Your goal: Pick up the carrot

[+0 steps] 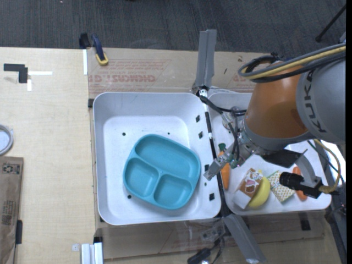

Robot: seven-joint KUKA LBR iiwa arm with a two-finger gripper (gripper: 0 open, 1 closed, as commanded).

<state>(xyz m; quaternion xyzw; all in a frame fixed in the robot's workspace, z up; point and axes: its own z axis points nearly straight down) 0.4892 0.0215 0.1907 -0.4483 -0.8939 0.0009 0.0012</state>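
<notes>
at the far left of the bench (49, 164) lie a roll of clear tape (3, 139) cut by the edge and a brown paper bag (11, 199), with a blue and yellow clamp (99, 50) further up on the cardboard. next comes the left bin (102, 158), and in it a blue divided plate (161, 172), tilted a little, with its three wells bare. the plate's right rim reaches close to the wall shared by the two bins. just over that wall, in the right bin (234, 207), sits my pincer (219, 165), low at the bin's left edge. the carrot (225, 176) lies there too, hard against the left wall, its orange body pointing down the picture and a bit of green near the top. my pincer is at the carrot's upper end, perhaps touching it, but my own wrist and cables cover that spot, so i cannot tell whether the pincer is open or closed, or whether it has the carrot. to the right, near but apart from the carrot, lie a small picture box (250, 182), a banana (262, 194) touching it, and a patterned wedge (281, 192). my orange band (275, 111) hangs over the bin's upper half.
</notes>
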